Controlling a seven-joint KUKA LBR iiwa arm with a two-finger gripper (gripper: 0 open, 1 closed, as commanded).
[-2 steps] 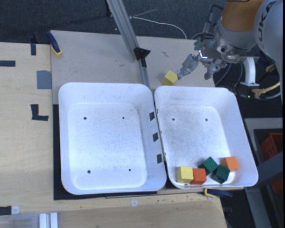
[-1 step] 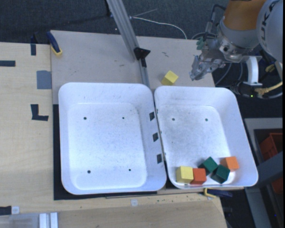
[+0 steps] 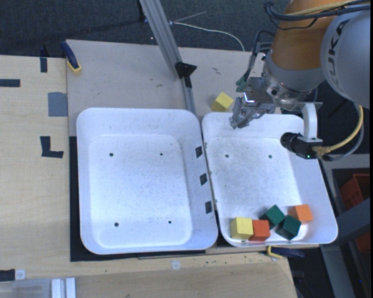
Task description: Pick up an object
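blocks [image 3: 267,223] far from end effector [image 3: 239,120]

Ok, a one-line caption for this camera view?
Gripper over the right bin's far rim; coloured blocks clustered in its near corner.

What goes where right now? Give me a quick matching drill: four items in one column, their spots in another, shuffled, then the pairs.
Things:
1. gripper
2. lone yellow block
3. yellow block in the cluster
4. small orange block

Places:
A. near edge of the right bin, left end of the cluster
B. on the bench, just beyond the right bin's far rim
C. above the right bin's far rim
D. right end of the cluster, next to the green blocks

Pairs: 1-C, 2-B, 3-A, 4-D
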